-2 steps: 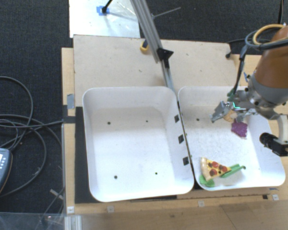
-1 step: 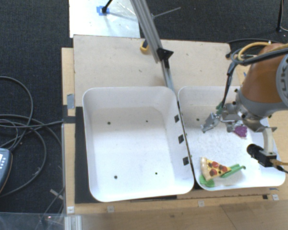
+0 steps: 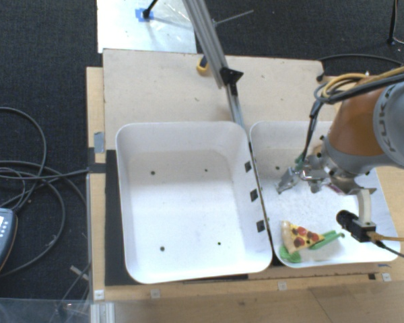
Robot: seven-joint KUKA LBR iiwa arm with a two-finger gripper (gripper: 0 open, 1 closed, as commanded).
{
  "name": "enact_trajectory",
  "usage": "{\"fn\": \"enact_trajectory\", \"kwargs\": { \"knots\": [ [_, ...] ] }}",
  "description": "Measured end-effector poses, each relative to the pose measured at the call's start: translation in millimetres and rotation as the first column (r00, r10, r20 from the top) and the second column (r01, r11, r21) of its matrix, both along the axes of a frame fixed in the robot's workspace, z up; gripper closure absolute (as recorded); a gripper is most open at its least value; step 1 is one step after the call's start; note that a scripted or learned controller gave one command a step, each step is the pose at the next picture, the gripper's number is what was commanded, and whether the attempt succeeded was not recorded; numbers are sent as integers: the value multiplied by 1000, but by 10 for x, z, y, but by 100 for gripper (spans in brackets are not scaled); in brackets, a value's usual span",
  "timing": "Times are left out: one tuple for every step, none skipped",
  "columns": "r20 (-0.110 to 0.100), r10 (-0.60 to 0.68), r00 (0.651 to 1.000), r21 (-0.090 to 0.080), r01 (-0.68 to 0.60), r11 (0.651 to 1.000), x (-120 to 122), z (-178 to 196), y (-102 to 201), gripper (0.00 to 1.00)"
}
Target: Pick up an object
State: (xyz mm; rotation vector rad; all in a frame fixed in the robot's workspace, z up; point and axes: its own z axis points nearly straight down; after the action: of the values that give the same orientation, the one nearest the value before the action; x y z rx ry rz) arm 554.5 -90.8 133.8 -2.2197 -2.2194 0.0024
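Pick not done yet, as far as I can see. The arm (image 3: 370,123) reaches in from the right edge of the frame and hangs over the right bin (image 3: 276,136), wrist at mid-right. The pincer (image 3: 287,180) points left toward the divider between the bins; nothing sits between its fingers, and the jaws look slightly parted, though they're small in the frame.

Candidates are in the lower part of the right bin, near the front rim: a toy pizza slice (image 3: 299,234) with red dots, and a green stick-shaped piece (image 3: 318,242) lying across or right beside it. Can't tell if they touch. Both rest on the bin floor, below the pincer in the frame and apart from it.

Left bin (image 3: 131,200) has bare white floor. Counter (image 3: 155,86) beyond the bins carries a slanted metal pole (image 3: 205,25).

Left to do, my read: line up over the pizza or green piece, descend, close, lift. So early stage, approach at most.
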Motion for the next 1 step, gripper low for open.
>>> {"fn": "enact_trajectory", "kwargs": {
  "knots": [
    [-1,0,1000,0,0,1000,-5,-457,4,0]
  ]
}}
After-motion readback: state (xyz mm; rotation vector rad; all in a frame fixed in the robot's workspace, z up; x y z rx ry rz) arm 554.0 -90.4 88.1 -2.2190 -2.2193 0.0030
